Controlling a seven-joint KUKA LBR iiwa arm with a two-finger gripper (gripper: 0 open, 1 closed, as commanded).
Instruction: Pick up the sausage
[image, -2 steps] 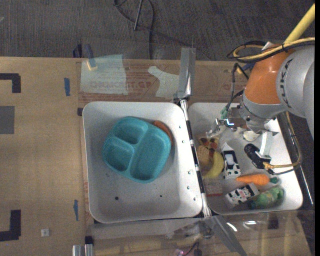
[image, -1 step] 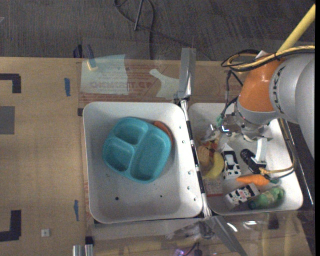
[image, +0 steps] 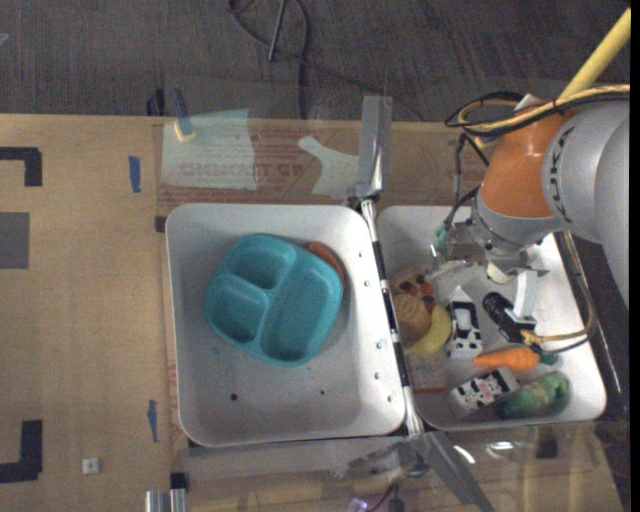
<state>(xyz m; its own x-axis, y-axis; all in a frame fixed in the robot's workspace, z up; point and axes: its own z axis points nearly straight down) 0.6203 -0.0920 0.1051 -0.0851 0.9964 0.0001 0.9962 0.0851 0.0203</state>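
Jaws hid under the wrist, their state impossible to tell, as the gripper hung by the right bin's far edge, mid-reach, needing to cross to the probable sausage against the teal plate near the left bin's far-right corner.

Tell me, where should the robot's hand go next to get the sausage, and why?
Probably across toward the left bin. The gripper hangs above the right bin, while the reddish-orange piece that looks like the sausage peeks out at the upper right edge of the teal divided plate in that left bin.
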